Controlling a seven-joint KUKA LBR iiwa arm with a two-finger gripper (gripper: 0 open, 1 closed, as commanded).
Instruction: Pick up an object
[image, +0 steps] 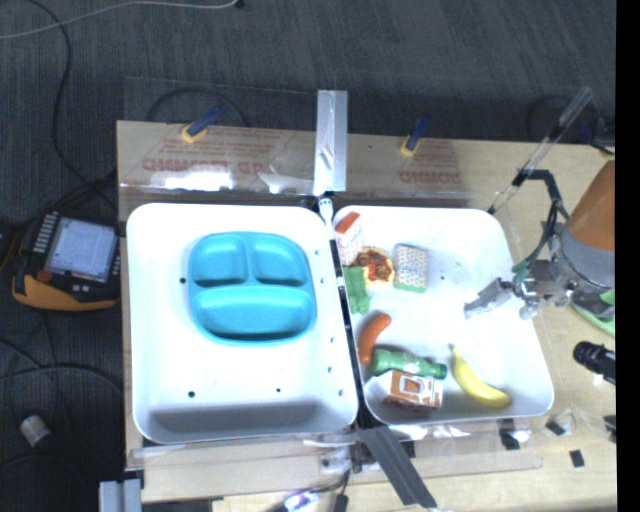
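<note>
While the tool (495, 297) hangs at the frame's right over the right bin (470, 225), apparently empty though its spread is unclear, the banana (476, 380) and other objects lie unpicked at lower centre.

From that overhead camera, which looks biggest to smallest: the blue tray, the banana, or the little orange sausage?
1. Blue plastic divided tray, by far the largest.
2. Yellow banana.
3. Small orange sausage, somewhat shorter than the banana.
</note>
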